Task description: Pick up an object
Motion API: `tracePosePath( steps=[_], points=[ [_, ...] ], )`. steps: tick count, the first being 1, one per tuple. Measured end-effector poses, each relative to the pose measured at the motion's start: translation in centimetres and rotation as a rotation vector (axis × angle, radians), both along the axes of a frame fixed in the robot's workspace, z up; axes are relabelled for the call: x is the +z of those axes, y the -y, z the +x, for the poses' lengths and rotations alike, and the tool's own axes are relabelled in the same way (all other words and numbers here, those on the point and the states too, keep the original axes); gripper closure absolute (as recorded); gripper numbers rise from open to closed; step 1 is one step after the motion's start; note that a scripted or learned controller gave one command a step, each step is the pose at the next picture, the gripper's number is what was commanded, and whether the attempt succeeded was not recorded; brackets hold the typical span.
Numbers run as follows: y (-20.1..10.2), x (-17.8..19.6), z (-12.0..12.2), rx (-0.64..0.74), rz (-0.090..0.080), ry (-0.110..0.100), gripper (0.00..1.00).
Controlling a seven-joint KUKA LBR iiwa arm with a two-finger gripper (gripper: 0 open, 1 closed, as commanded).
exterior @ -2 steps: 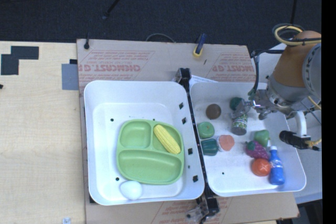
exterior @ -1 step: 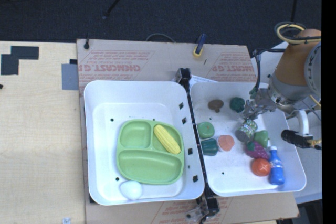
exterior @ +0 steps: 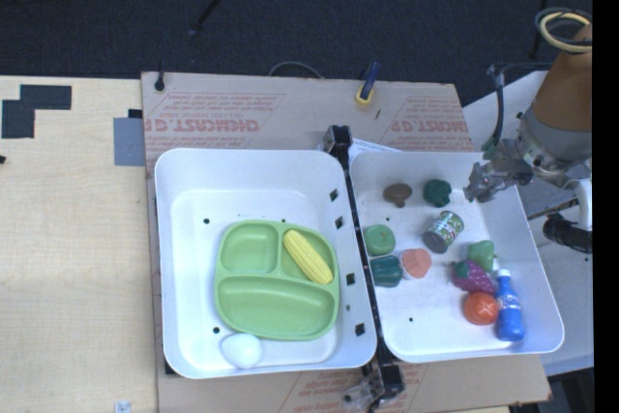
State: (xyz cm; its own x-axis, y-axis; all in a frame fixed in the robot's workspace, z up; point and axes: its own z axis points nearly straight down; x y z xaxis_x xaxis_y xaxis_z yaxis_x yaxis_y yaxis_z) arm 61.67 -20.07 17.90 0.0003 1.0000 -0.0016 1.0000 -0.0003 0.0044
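From above, we see the arm's gripper hanging over the right bin's far right edge; we cannot tell its state. Nearest it lies a small can, with a dark green object just beyond. In the left bin, a green tray holds corn.

Left bin: divided plate, corn in its right compartment, egg in front.
Right bin: can in the middle, bottle at front right.
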Motion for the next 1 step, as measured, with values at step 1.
tracePosePath(
  steps=[1],
  points=[
    [0.16, 5.25, 0.08, 0.001, 0.0, 0.0, 1.0]
  ],
)
